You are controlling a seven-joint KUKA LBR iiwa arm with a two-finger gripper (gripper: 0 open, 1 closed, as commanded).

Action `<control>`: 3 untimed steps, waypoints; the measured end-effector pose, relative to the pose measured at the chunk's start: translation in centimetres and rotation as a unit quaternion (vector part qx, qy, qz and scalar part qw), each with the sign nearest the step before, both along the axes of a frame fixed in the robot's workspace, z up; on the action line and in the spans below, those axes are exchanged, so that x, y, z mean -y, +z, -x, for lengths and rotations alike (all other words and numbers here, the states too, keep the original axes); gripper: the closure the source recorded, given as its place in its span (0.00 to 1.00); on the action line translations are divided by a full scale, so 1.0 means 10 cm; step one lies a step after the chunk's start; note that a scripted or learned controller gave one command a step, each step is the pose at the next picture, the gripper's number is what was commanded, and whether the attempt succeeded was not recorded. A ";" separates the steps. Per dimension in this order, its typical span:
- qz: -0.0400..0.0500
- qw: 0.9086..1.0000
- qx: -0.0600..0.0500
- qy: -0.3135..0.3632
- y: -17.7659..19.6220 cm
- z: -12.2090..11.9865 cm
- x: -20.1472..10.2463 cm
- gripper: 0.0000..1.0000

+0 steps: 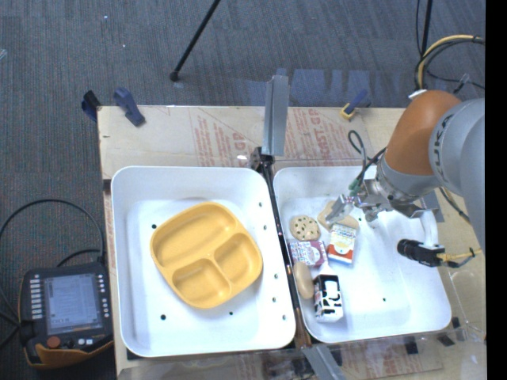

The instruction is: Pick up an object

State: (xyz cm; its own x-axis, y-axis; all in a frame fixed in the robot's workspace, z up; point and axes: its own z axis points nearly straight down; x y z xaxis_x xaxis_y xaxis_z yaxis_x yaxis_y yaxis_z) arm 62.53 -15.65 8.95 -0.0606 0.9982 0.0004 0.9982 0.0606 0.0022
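Gripper [351,204] low over right bin [412,291], finger state can't tell, arm [432,145] bent in from right, tip just above orange-white carton [342,242], cookie [304,228] nearby.

A robotics lab: teach pendant [67,305], tripod leg [200,28], clamped bench [182,133].

I see a gray carpet floor [119,38] around my wooden table [206,133]. A black tripod leg [198,30] stands behind it.
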 end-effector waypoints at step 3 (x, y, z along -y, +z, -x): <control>0.000 1.000 -0.002 0.002 -0.03 0.88 -0.33 0.00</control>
